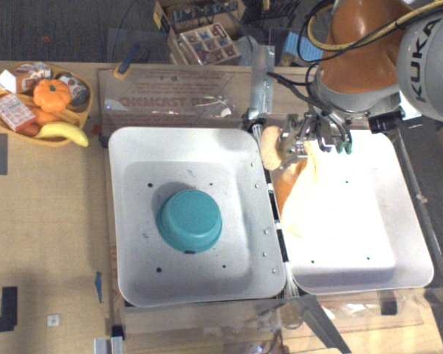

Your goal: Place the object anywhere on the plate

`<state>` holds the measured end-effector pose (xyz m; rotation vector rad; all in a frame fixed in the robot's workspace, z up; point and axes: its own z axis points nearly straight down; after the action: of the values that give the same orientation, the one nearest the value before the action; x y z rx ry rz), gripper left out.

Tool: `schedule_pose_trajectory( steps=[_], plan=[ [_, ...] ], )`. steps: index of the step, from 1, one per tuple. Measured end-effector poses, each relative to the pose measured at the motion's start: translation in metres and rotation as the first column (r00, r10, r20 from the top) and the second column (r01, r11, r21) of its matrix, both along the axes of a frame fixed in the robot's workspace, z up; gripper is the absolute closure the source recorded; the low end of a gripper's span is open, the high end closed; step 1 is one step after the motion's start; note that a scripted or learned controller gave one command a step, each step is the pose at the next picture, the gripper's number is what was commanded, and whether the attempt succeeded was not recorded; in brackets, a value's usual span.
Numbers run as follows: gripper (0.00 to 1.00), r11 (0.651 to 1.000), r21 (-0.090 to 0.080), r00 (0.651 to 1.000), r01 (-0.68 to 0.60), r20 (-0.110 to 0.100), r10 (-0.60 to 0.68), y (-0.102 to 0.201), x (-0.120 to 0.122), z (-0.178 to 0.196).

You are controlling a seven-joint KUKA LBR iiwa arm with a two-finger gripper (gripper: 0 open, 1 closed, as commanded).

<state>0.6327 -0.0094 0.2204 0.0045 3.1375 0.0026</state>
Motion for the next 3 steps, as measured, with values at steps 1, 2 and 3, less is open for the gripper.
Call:
schedule_pose_trajectory(
  steps=[1, 2, 3],
  plan=[
    [1.0, 1.0, 0.0, 1.0, -0.005, 0.0, 0.005, 0.053, -0.019, 0.007],
    [1.0, 1.0, 0.0, 1.0, -0.005, -0.001, 0.005, 0.094, -0.029, 0.006],
    [1.0, 1.0, 0.0, 1.0, -0.004, 0.0, 0.004, 0.149, -0.034, -0.002]
  ],
)
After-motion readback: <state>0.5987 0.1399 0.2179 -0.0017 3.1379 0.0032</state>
